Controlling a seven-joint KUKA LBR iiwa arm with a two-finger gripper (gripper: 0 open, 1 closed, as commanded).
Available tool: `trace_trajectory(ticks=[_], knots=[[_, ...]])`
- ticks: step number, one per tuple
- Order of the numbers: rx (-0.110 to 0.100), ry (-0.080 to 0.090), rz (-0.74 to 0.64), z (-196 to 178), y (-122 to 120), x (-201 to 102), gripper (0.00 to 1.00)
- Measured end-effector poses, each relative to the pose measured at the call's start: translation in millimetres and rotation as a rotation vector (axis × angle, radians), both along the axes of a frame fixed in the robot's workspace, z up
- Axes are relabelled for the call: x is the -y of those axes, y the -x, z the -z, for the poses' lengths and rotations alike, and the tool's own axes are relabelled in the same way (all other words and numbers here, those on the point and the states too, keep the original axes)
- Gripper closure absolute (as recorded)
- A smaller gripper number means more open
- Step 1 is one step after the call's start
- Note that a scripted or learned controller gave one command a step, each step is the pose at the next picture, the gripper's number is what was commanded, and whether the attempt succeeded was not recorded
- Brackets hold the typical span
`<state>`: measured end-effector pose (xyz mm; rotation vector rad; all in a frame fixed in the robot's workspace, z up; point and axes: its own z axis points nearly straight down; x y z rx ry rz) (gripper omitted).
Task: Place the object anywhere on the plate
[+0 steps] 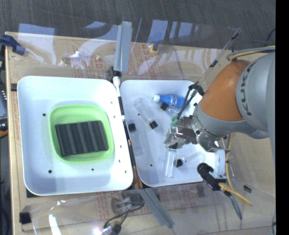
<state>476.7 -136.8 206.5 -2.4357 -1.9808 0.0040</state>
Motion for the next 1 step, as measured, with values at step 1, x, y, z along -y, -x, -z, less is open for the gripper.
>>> trace_trajectory(ticks=[1], knots=[[0.0,0.0,0.0,0.0,0.0,0.1,0.0]])
